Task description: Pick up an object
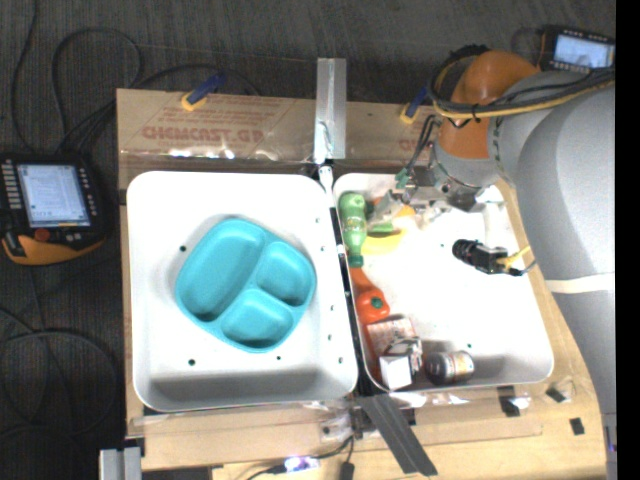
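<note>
Several items crowd just beside the claw (415,200) (finger state: cannot tell): a green bottle (352,211) and yellow piece (381,236); it may nudge them aside.

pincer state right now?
Pincer: cannot be told. It sits low at the far end of the right bin, next to the green bottle and a yellow item.
</note>
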`<state>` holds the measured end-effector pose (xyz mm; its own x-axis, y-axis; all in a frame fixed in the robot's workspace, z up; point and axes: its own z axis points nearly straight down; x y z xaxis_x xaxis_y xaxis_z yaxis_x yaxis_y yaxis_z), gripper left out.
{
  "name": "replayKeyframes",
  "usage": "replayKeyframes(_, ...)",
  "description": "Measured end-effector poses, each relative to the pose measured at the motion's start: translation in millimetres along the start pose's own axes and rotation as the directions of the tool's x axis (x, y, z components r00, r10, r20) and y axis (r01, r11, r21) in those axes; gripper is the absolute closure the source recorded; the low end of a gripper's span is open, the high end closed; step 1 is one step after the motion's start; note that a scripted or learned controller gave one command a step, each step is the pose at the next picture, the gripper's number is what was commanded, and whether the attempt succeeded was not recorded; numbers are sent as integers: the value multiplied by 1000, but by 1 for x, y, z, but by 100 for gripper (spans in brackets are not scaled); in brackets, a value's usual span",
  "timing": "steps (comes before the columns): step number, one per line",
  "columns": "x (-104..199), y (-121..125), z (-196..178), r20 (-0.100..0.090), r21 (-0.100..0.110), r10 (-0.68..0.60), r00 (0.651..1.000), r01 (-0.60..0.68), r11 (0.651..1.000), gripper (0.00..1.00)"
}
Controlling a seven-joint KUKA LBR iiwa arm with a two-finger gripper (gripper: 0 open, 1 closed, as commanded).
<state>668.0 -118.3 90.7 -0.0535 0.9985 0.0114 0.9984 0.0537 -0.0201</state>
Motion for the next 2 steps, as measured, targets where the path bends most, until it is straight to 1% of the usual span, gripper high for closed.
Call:
replayKeyframes(1,1,-1,-9,-1,12,-4,1000,4,1000,100)
replayKeyframes(2,47,-26,-89,11,-14,-73,997,73,997,100)
